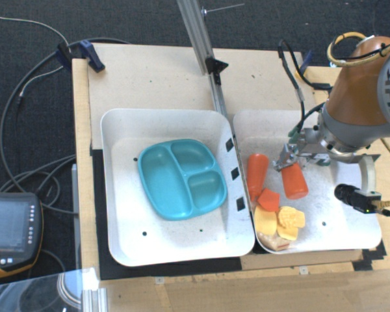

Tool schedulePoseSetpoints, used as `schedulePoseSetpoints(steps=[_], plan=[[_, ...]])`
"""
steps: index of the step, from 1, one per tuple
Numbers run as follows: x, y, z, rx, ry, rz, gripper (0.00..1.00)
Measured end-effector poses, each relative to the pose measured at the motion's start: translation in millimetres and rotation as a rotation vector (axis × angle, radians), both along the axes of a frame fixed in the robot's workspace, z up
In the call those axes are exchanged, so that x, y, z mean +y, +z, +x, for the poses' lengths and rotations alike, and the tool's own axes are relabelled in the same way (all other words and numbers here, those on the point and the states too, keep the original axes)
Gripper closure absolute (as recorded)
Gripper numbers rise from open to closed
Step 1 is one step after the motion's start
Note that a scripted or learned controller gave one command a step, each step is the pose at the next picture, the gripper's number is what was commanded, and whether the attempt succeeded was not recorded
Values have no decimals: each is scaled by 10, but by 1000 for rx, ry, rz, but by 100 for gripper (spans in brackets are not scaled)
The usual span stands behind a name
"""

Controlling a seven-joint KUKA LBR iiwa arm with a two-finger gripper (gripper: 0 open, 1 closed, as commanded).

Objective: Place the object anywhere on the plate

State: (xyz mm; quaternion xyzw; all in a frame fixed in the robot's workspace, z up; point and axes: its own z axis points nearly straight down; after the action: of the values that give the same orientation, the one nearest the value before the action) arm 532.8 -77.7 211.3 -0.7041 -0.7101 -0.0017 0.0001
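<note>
One arm: I reach in from the right edge of the frame, my grey body and orange band at the upper right, wrist bent down over the right bin (351, 236).
My gripper (287, 160): it sits in the right-centre of the frame, low over the right bin's left half, pointing toward the frame's left.
My grip: I cannot tell how far my fingers are parted; they are small and dark against the clutter, and I cannot say that anything lies between them.
Orange cylinder (295, 181): just below my gripper, touching or nearly touching its tip, lying on the bin floor and tilted a little.
Second orange cylinder (257, 173): just left of my gripper, upright in the frame, close to the wall between the bins.
Red-orange block (268, 200): below the two cylinders.
Yellow pieces (281, 223): piled at the lower left corner of the right bin, touching the block.
Plate (182, 178): teal, three compartments, in the middle of the left bin (127, 236), well apart from my gripper, nothing on it.
</note>
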Motion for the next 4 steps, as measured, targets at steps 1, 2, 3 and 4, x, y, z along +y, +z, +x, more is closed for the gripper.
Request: schedulePoseSetpoints(steps=[1,2,3,4], plan=[[465,21,303,-1,-1,-1,100],[901,136,423,0,-2,0,100],[1383,278,589,-1,-2,0,100],[1867,252,698,0,-4,-2,100]])
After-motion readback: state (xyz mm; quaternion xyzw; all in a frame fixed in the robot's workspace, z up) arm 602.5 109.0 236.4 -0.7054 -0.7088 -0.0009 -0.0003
